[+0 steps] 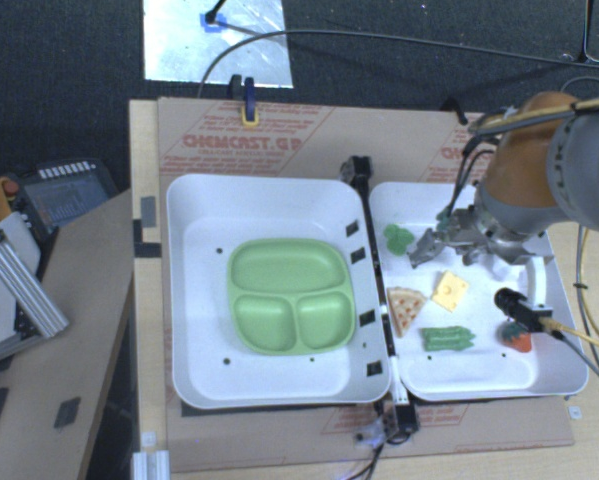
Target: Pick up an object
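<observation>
Left bin (194,268): green tray (287,295). Right bin (559,368): waffle (406,309), cheese (451,291). Fingers (426,248) state unclear.

Two bins are set side by side on the counter (144,298). A divided tray (284,295) is placed in the middle of the left bin (194,208). In the right bin (559,368), a broccoli piece (398,237) is found near the dividing edge, a cheese wedge (451,291) centrally, a pizza slice (406,309) and a bean pod (447,338) toward the front edge, and a small fruit (519,342) at the front right.

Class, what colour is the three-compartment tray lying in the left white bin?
Pale green: the three-compartment plastic tray shows best in the camera view.
</observation>
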`<action>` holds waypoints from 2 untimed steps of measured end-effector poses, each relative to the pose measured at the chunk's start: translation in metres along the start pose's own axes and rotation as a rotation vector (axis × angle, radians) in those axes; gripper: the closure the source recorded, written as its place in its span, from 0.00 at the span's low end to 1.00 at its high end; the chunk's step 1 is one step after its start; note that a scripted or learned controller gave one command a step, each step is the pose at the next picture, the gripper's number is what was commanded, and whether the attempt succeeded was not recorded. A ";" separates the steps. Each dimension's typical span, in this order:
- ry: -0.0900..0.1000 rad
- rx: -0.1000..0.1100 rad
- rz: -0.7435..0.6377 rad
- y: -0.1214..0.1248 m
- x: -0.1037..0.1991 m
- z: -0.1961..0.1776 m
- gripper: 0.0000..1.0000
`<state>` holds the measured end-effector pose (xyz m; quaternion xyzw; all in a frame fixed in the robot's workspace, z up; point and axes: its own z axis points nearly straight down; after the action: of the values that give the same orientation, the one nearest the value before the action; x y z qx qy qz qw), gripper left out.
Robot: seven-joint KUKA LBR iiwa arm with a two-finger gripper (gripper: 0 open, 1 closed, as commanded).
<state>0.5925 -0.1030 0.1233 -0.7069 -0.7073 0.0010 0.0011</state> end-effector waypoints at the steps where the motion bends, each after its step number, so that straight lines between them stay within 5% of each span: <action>1: -0.001 -0.005 0.000 0.001 0.000 -0.014 1.00; 2: -0.001 -0.010 -0.004 0.008 0.007 -0.063 1.00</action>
<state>0.6004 -0.0955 0.1860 -0.7055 -0.7087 -0.0021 -0.0026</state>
